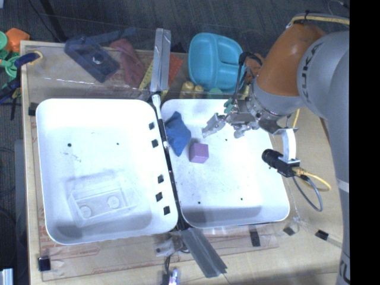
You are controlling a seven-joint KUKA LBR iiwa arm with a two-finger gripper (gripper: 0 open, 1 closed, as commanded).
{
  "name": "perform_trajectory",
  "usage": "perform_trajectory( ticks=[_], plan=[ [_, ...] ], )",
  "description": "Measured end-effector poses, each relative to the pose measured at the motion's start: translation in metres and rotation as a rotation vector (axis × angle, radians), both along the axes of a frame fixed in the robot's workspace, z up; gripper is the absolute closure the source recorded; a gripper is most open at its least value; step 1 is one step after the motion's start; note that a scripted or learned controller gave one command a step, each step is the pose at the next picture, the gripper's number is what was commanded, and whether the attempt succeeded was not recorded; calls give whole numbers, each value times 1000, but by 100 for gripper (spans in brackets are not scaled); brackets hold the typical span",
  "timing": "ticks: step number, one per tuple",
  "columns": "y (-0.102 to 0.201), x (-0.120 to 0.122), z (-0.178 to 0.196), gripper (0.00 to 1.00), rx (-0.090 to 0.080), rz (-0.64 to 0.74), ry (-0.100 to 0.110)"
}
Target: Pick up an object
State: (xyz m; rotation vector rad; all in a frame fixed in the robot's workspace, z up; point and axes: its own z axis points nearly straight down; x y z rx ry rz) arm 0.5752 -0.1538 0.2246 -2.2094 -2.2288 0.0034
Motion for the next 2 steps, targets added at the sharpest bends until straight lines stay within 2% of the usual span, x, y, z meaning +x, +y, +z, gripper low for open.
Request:
perform_trajectory(
  ticks=[1,2],
  plan=[
    [-14,7,-132,0,-1,27,-4],
    [-13,8,-122,100,0,32,-3]
  ],
)
